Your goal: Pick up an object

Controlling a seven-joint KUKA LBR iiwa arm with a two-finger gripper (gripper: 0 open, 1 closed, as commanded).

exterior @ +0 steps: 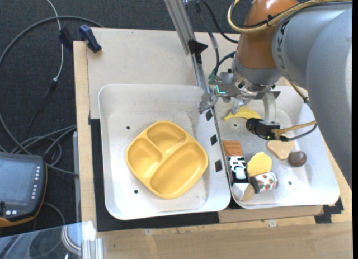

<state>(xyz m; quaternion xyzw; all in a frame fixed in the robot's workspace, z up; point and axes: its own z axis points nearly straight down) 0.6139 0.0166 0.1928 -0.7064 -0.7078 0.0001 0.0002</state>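
Pincer (244,102) hangs low over the right bin's (324,182) far end beside the banana (241,114); grip state indeterminable. Nothing lifted; pick outstanding.

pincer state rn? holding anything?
Pincer: cannot tell open or closed; it sits low over the banana in the right bin, and no held object is visible.

Grey letters run along the robot arm (313,39) near its orange band, cut off and too partial to read as a word. The small black-and-white box (238,169) beside the yellow divided plate (166,158) carries markings too small to read.
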